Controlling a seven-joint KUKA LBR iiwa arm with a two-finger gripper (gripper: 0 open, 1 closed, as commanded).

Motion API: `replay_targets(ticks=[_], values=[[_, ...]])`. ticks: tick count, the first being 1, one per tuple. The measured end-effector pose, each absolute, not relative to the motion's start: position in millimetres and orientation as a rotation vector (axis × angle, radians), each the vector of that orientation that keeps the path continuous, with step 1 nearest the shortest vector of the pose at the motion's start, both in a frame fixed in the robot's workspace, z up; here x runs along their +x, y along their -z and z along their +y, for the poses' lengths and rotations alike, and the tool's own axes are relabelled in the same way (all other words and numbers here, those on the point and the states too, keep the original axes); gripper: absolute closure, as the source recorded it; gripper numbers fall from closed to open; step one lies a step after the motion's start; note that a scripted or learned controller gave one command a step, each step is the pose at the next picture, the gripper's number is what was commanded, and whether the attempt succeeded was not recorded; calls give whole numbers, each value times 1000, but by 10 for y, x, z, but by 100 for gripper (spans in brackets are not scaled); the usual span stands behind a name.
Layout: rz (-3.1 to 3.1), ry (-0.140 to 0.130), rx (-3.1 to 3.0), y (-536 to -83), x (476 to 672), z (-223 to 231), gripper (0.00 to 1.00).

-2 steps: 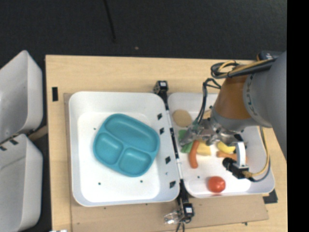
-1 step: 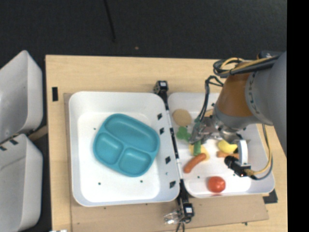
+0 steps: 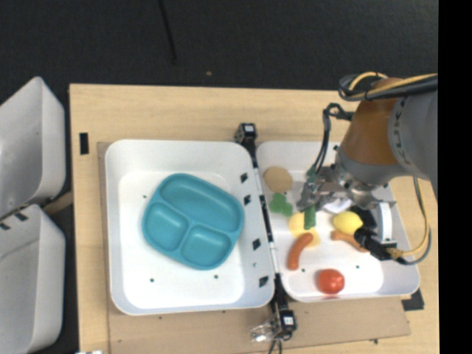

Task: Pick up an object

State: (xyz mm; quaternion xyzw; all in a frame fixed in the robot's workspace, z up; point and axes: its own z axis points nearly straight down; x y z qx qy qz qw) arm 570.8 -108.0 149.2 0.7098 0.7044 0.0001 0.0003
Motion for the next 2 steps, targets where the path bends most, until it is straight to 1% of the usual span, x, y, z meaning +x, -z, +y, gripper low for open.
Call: replay_targets(ticks=[1,2], values=[[2222,-3,2216,-2063,5681,-1022,100],[2224,-1,2217,-2409,5699,-1037,100]])
